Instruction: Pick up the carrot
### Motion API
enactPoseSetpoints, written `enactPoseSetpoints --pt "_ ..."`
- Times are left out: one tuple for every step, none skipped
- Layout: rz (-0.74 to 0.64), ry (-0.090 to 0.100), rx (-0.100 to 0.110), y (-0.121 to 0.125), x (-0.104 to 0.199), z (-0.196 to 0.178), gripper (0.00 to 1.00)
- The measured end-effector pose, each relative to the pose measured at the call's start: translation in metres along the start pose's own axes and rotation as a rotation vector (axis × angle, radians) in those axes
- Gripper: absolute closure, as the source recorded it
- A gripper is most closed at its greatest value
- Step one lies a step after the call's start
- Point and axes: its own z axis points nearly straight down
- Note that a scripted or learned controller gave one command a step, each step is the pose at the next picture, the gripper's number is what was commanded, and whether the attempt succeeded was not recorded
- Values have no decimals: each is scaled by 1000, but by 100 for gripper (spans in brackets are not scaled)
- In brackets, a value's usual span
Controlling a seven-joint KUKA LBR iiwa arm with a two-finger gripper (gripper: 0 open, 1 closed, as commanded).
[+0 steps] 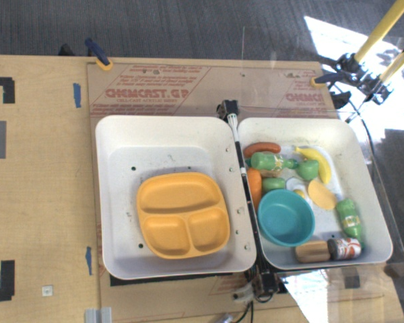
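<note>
The carrot [254, 184] is a short orange piece lying in the right bin [363, 153]. It rests against that bin's left wall, beside the divider between the two bins. A teal bowl [285, 217] touches it on its lower right and hides part of it. A green toy vegetable [264, 161] lies just above it.
The right bin also holds a red sausage [262, 147], a banana [316, 160], a yellow slice [321, 195], green pieces [348, 214], a brown bottle [313, 251] and a small can [348, 248]. A yellow divided plate [183, 214] lies in the left bin [114, 180].
</note>
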Motion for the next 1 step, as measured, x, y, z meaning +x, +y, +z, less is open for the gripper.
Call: enactPoseSetpoints --pt "-429 85 -113 0 8 132 100"
